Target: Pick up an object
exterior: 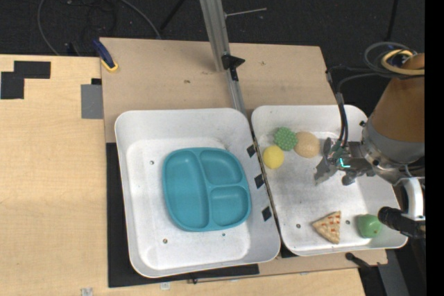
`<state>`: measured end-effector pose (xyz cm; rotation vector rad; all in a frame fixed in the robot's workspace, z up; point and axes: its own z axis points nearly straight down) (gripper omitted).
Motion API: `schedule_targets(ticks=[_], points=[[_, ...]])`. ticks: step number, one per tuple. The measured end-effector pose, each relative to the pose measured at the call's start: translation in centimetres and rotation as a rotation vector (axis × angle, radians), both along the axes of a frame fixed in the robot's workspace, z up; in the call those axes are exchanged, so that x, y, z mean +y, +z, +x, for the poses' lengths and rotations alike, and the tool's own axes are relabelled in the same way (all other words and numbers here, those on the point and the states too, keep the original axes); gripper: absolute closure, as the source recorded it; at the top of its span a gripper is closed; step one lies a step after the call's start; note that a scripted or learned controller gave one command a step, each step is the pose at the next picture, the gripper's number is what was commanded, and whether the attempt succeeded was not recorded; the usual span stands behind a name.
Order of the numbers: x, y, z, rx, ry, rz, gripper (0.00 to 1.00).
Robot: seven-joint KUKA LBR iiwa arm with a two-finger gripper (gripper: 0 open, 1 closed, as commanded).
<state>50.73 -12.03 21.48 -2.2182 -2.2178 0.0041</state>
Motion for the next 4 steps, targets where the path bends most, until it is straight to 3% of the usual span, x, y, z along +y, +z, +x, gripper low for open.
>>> schedule_targets(ticks=[1, 3, 4], points=[[0.0, 0.1, 0.0, -0.002, 0.000, 0.000, 0.00], [1.2, -11.8, 0.7, 0.001, -0.002, 0.001, 0.00], [1.0, -11.9, 0.9, -0.004, -0.001, 0.001, 0.00]])
